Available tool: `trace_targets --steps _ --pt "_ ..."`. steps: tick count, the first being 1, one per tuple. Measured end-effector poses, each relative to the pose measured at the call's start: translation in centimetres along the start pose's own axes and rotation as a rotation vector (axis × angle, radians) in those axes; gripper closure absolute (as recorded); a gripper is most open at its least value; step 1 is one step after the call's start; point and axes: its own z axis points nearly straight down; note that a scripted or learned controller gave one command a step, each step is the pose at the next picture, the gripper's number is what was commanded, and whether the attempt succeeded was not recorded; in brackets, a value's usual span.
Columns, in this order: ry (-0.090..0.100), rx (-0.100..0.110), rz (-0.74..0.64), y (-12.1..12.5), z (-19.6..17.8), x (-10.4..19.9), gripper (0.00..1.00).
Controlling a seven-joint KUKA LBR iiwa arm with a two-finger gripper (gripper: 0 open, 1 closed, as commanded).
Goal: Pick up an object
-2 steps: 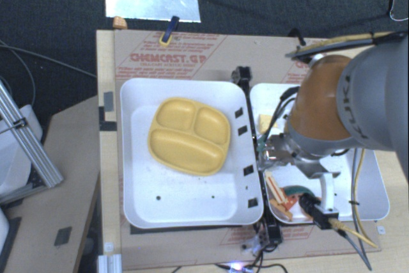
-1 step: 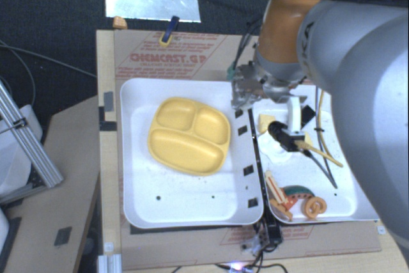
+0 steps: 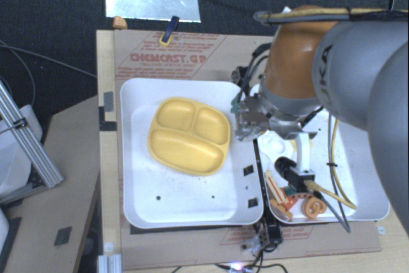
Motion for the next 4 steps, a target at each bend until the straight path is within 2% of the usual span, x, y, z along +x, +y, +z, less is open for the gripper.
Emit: trace_targets --steps 1,2,3,4 --pt "-0.002 -0.006 0.006 3.7 -0.5 -1.8 1.0" --pt "-0.001 -0.006 -0.002 3.6 -1.5 -1.7 1.0" --pt "-0.002 -0.008 -0.001 11.8 0.3 0.2 1.0" --pt "0.001 0.0 -0.004 10.4 4.4 6.3 1.0"
